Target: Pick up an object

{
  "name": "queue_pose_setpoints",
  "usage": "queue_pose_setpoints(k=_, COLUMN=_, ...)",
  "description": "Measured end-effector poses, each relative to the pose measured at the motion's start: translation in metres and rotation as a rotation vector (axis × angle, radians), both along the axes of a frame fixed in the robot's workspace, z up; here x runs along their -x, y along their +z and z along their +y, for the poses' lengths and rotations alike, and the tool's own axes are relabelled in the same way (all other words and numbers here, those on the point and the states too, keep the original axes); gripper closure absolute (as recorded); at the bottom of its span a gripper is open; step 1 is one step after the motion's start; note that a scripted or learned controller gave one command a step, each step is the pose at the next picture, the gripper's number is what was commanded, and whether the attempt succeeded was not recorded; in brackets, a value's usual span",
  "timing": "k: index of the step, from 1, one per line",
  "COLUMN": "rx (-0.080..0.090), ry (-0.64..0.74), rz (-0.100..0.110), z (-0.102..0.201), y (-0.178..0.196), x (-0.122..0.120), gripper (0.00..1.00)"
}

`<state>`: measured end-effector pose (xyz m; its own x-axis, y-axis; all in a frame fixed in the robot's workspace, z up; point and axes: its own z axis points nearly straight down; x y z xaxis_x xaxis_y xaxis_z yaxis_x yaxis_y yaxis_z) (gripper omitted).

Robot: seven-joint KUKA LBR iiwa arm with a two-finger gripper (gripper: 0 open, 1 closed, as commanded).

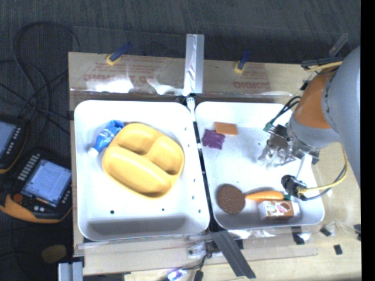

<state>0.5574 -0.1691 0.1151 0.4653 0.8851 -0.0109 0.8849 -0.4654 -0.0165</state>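
Progress: nothing lifted yet, as far as the view shows. Pincer [274, 155] sits low over the bare upper-middle floor of the right bin [258, 111], with no object seen between its tips; whether it is wide or narrow I cannot tell, since wrist and cabling blur the outline. Candidates in that bin: orange block [225, 128] and purple piece [213, 139] near the top-left corner, both apart from the pincer; brown disc [231, 198], carrot-like orange piece [265, 195] and small printed carton [276, 209] along the near edge, carrot touching the carton. Left bin [88, 215] holds a large yellow bun-shaped toy [142, 158] with a blue wrapper [105, 136] at its upper left. Judgement: grasp and lift both remain.
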Motion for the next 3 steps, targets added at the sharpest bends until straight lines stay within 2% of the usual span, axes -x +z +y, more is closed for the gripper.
queue_pose_setpoints(k=1, rx=-0.002, ry=0.142, rz=-0.011, z=-0.031, y=0.039, x=0.012, gripper=1.00)
queue_pose_setpoints(k=2, rx=-0.001, ry=0.142, rz=-0.011, z=-0.031, y=0.039, x=0.012, gripper=0.00)
queue_pose_setpoints(k=3, rx=-0.008, ry=0.273, rz=-0.009, z=0.055, y=0.005, x=-0.019, gripper=0.00)
